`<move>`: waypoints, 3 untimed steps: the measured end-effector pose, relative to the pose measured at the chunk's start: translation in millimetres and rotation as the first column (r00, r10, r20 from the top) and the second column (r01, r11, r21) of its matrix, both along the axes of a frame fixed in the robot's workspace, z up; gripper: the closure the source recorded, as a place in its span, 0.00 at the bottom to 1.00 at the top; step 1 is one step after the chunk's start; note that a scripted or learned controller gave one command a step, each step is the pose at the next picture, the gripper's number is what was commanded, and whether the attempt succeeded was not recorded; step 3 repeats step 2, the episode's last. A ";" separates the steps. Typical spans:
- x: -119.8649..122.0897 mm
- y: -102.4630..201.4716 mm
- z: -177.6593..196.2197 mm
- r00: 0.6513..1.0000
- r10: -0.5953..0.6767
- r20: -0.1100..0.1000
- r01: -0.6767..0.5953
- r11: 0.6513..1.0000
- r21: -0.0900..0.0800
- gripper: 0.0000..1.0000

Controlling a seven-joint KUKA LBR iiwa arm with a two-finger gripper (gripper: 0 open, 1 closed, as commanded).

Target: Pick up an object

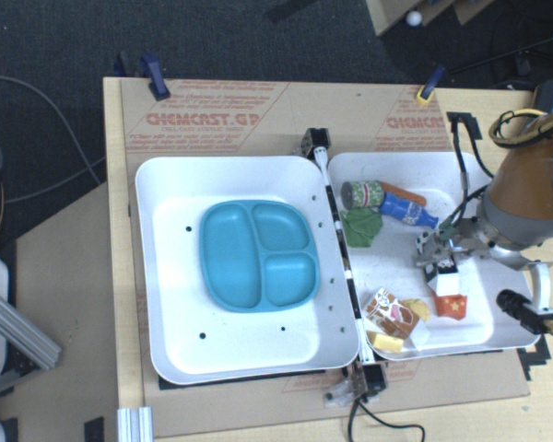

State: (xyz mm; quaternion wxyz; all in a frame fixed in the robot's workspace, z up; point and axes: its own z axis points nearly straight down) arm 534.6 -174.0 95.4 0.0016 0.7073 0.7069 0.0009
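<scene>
My gripper (435, 254) is low in the right bin (479, 339), near its middle, with the orange-banded wrist (525, 187) behind it to the right. Just below the gripper lies a small red and white box (451, 300); whether they touch I cannot tell. To the gripper's upper left lie a blue bottle (407, 212), an orange carrot-like piece (407, 194) and a green can (363, 194). A green cloth (361, 227) sits at the bin's left wall. A brown snack packet (393, 313) and a yellow piece (387, 343) lie at the front left.
The left bin (166, 330) holds a blue three-compartment plate (258, 252). Black cables (465, 150) run along the right bin's far side. A black clamp (315, 142) sits between the bins at the back.
</scene>
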 end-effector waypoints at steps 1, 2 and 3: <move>47.1 50.5 -10.2 1.000 0.003 -0.001 -0.003 1.000 0.002 1.00; 108.0 123.1 91.5 1.000 0.004 0.003 -0.004 1.000 0.003 1.00; 108.0 123.1 91.5 1.000 0.004 0.003 -0.004 1.000 0.003 1.00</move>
